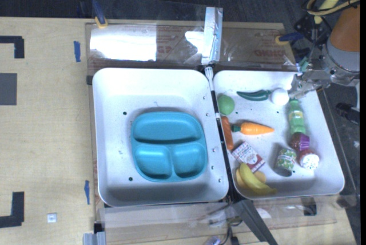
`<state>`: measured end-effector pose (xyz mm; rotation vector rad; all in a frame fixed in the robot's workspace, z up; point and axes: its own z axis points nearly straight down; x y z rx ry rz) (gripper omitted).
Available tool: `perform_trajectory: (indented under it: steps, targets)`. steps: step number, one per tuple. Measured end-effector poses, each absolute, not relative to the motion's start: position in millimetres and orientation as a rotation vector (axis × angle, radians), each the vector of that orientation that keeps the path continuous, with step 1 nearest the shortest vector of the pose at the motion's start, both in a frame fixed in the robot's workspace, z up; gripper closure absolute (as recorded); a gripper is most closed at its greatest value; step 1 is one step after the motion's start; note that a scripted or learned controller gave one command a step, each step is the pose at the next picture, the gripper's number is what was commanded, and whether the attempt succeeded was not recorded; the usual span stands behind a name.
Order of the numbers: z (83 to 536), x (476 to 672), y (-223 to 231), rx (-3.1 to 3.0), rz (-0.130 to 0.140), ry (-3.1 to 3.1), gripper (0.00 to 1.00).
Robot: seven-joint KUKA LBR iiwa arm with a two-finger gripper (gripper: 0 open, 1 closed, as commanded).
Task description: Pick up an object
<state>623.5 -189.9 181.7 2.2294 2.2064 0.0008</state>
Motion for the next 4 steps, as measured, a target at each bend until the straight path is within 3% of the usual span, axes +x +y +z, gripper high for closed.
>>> perform_trajectory:
  steps: [1, 2, 3, 4]
  targets:
    - [181.1, 623.3, -189.9, 2.230, 0.000, 2.207, 0.00]
    - [95.7, 601.4, -205.1, 2.354, 0.017, 2.088, 0.00]
    - [103.4, 599.3, -211.7, 2.357, 0.004, 2.078, 1.00]
    - [175.7, 631.5, -135.5, 2.135, 0.004, 2.299, 1.00]
